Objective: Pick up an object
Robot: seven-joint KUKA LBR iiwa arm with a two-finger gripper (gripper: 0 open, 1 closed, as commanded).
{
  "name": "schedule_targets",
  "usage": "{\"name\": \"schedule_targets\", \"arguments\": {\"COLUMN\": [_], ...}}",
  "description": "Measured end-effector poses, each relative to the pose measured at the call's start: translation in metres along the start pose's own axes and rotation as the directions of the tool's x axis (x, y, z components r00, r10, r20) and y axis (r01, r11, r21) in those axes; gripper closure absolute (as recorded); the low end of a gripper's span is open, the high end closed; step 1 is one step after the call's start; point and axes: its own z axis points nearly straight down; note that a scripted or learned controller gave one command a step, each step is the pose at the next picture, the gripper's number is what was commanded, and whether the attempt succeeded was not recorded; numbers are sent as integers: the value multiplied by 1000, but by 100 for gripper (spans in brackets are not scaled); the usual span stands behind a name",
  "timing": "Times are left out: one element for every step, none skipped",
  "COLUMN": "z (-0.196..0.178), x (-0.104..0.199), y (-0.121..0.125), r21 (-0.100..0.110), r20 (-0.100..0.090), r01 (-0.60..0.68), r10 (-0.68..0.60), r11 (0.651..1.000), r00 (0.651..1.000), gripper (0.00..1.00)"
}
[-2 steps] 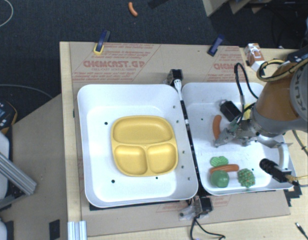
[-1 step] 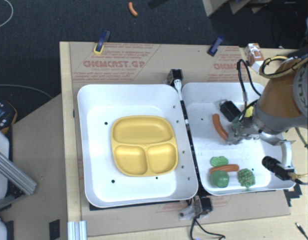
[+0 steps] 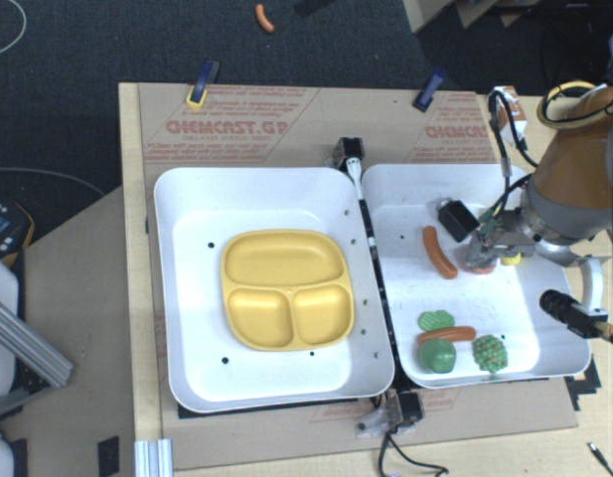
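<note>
My gripper (image 3: 478, 257) hangs low over the right bin (image 3: 405, 192), just right of a reddish sausage (image 3: 439, 251) lying at a slant on the bin floor. Near the bin's front edge sit a leafy green piece (image 3: 435, 320), a second thin sausage (image 3: 446, 335), a round green vegetable (image 3: 438, 356) and a bumpy green piece (image 3: 490, 353). In the left bin (image 3: 187, 207) rests a yellow three-compartment plate (image 3: 286, 288). Nothing shows between my fingers.
The orange and grey wrist (image 3: 574, 172) and its cables crowd the right bin's far right side. A black clamp (image 3: 351, 152) sits at the back between the bins. Blue clips (image 3: 202, 82) hold the cardboard's back edge.
</note>
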Motion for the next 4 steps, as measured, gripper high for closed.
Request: {"name": "schedule_targets", "arguments": {"z": [-64, -85, -79, -91], "x": [2, 2, 39, 79], "y": [4, 5, 32, 76], "r21": [-1, 0, 2, -1], "r20": [0, 0, -2, -3], "r01": [1, 0, 4, 6], "r10": [-1, 0, -4, -6], "r11": [1000, 1000, 1000, 1000], "r00": [1000, 1000, 1000, 1000], "gripper": [100, 100, 100, 100]}}
